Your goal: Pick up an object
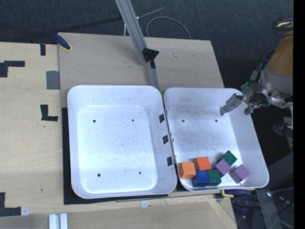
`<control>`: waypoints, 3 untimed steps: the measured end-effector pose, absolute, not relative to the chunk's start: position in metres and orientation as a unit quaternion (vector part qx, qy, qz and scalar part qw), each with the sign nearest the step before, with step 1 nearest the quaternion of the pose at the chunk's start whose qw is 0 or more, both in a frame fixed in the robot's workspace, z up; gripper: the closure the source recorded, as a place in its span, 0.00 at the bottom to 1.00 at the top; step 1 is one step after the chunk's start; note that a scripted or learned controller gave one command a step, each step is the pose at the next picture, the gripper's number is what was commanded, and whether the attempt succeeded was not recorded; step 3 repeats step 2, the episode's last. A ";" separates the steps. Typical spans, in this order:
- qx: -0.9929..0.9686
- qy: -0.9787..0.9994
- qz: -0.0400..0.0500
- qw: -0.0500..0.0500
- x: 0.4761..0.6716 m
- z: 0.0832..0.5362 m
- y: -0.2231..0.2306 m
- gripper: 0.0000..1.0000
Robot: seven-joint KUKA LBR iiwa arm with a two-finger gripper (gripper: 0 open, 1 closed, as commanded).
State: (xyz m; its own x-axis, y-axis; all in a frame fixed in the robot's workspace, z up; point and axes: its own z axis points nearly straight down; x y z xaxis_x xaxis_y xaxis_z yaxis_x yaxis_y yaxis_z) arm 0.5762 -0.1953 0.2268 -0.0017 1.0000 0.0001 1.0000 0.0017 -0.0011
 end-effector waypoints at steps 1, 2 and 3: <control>-0.707 -0.707 -0.002 -0.004 0.537 0.393 -0.196 0.00; -0.707 -0.707 0.002 0.003 0.555 0.308 -0.209 0.00; -0.707 -0.707 0.002 0.003 0.555 0.308 -0.209 0.00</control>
